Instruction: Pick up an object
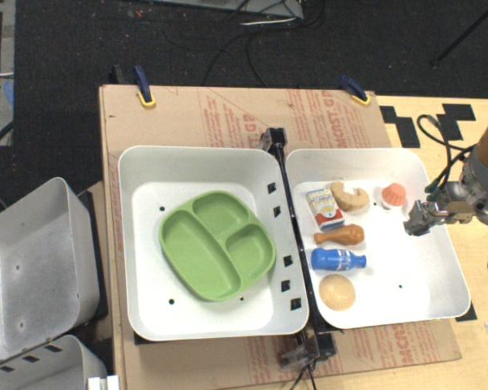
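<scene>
**A:** Where do we find the things to pick?

**B:** They all lie in the right bin (438, 295), gathered in its left half. Farthest from us is a small carton (324, 208) in yellow, red and blue, with a pale croissant-shaped toy (350, 197) touching its right side. To the right of that, a little apart, sits a pink shell-like piece (394, 194). Just nearer than the carton we see an orange-brown drumstick (340, 236) lying crosswise, then a blue bottle (336, 259) on its side, cap pointing right, and nearest of all a round tan bun (337, 292).

**A:** And the gripper?

**B:** We see the gripper (416, 220) over the right part of that bin, just right of and slightly nearer than the pink piece, apart from it. The arm (475, 187) comes in from the right edge with cables (440, 136) looping behind it. Whether the claw stands apart or together, we cannot tell; it shows as a dark lump from this angle. We see nothing between its tips.

**A:** What lies further out?

**B:** The left bin (146, 299) holds a green divided tray (218, 244), turned at an angle. Both bins rest on a cardboard sheet (219, 116) held by two blue-and-yellow clamps (144, 88) along its far edge. A grey tub (32, 266) stands off to the left.
</scene>
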Motion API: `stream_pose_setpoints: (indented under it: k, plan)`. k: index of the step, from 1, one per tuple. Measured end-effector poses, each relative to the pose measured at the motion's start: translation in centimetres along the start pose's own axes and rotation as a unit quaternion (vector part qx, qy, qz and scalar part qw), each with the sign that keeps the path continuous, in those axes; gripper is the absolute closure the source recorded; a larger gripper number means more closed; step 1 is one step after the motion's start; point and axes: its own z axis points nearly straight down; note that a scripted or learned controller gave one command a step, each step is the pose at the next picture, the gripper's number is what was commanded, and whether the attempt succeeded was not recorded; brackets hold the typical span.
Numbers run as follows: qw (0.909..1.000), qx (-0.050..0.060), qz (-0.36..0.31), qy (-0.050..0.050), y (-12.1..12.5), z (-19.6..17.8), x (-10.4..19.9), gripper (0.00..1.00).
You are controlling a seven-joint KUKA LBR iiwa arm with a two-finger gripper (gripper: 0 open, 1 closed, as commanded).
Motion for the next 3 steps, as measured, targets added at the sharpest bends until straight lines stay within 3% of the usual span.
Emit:
stream_pose_setpoints:
  k: [1, 3]
  plan:
    - [1.0000, 0.001, 0.000, 0.000, 0.1, -2.4, 0.0, 1.00]
    - [1.0000, 0.002, -0.002, 0.002, 2.3, -1.7, 11.6, 1.00]
